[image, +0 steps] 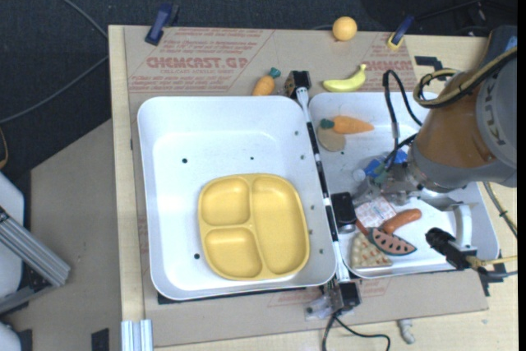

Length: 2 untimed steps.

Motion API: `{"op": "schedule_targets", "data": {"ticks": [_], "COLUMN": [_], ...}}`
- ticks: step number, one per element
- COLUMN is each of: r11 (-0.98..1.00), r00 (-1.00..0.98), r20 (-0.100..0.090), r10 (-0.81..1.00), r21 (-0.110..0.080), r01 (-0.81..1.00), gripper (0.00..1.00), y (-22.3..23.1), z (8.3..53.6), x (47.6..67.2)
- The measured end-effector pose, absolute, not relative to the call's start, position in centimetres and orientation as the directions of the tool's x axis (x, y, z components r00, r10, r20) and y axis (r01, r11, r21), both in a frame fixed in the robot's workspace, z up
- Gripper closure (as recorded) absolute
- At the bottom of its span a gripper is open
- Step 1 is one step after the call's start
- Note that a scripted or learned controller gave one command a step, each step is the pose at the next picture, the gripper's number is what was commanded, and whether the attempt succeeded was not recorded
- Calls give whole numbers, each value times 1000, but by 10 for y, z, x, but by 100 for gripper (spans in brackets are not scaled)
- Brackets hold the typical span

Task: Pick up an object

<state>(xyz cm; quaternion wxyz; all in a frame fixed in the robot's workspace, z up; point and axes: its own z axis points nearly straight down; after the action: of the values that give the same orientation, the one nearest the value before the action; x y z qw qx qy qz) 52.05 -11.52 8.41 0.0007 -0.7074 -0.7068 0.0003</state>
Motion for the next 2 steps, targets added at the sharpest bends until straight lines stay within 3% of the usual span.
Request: {"op": "schedule_targets", "data": {"ticks": [1,2], "r11": [0,1], "r00": [0,-1], "r20": [0,0], "r10": [1000,1000], "r21": [1,2], "r01": [1000,1000], "gripper": [0,0], "y": [-114,-97], "z": [85,85], "x": [552,634]}}
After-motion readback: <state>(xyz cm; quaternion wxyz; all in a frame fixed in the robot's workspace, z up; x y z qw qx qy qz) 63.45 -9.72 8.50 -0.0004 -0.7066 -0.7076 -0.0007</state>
